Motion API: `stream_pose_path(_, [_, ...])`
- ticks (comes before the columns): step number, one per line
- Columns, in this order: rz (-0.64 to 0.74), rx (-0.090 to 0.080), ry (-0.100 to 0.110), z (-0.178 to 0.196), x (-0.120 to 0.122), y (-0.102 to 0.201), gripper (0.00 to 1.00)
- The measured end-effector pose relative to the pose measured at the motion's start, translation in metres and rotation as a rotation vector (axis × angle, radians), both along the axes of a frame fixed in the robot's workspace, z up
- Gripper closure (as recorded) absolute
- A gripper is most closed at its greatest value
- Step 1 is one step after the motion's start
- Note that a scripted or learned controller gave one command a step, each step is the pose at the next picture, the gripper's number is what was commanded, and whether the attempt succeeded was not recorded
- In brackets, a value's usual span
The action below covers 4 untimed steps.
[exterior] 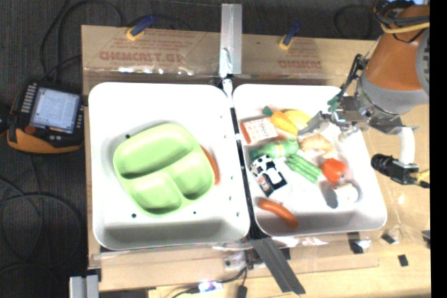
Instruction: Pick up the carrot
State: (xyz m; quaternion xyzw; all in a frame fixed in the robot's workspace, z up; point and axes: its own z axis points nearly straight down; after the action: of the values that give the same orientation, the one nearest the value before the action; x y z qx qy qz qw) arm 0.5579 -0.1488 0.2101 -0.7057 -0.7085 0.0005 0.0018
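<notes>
Pincer (334, 116) hovers over upper right of right bin (374, 202), fingers spread wide, nothing betw. them. Left bin (98, 150) well to its left, w/ green divided tray (162, 165). Carrot (276, 211) lies well below-left of pincer, near bin's front edge. Tomato (334, 168) just below it; yellow banana (292, 121) just beside, left.
</notes>
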Motion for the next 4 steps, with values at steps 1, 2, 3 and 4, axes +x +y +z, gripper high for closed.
stream_pose_path(1, [0.052,-0.004,0.000,-0.038,0.061,0.007,0.00])
stream_pose_path(2, [0.333,-0.013,-0.023,-0.100,0.097,0.024,0.00])
stream_pose_path(3, [0.333,-0.014,-0.029,-0.090,0.098,0.025,1.00])
stream_pose_path(4, [0.564,-0.018,-0.040,-0.108,0.060,-0.004,1.00])
